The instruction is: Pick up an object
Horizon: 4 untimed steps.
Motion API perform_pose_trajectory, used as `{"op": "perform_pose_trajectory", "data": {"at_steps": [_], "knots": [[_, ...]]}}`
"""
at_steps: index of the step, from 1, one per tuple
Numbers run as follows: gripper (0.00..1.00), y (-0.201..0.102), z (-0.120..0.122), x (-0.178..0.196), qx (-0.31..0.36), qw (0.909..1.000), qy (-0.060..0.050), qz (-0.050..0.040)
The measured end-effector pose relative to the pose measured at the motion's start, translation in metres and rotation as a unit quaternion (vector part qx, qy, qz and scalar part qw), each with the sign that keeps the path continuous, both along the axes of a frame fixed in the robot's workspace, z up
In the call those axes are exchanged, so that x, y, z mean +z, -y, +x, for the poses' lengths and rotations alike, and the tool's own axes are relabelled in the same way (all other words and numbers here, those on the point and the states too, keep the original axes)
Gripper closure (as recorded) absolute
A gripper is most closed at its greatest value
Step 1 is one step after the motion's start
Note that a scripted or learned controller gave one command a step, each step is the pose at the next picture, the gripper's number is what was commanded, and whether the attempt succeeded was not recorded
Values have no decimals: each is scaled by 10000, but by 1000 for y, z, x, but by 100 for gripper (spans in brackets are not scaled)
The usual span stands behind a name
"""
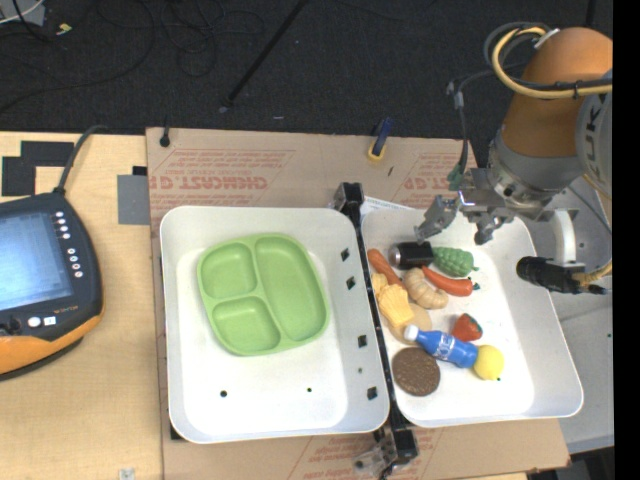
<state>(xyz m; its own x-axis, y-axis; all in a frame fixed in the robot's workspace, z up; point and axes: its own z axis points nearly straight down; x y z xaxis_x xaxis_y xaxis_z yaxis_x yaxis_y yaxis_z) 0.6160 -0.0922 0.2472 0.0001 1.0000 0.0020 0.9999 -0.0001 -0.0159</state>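
Note:
My gripper (462, 224) hangs open over the far part of the right bin (545, 368), its fingers spread with nothing between them. Just below it lie a black cylinder with a silver end (410, 255) and a green bumpy toy (453, 261). Under those sit a red pepper (449, 283), a tan ginger-like piece (424, 288), an orange carrot (380, 265) and a yellow block (395, 309). Nearer the front are a red strawberry (467, 326), a blue bottle (447, 346), a yellow lemon (488, 362) and a brown round cookie (415, 371).
The left bin (190, 388) holds a green divided plate (263, 293). A black divider (366, 308) runs between the two bins. A tablet-like pendant (40, 268) lies on the bench at far left. The right bin's right side is bare white floor.

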Motion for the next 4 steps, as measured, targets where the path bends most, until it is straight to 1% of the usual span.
{"op": "perform_pose_trajectory", "data": {"at_steps": [1,2,3,4], "knots": [[0,0,2,7,7,10000,61,-6],[0,-9,0,-49,-1,10000,40,-3],[0,-4,-6,-109,4,10000,36,-5],[0,2,-1,-152,-26,9999,157,-68]]}}
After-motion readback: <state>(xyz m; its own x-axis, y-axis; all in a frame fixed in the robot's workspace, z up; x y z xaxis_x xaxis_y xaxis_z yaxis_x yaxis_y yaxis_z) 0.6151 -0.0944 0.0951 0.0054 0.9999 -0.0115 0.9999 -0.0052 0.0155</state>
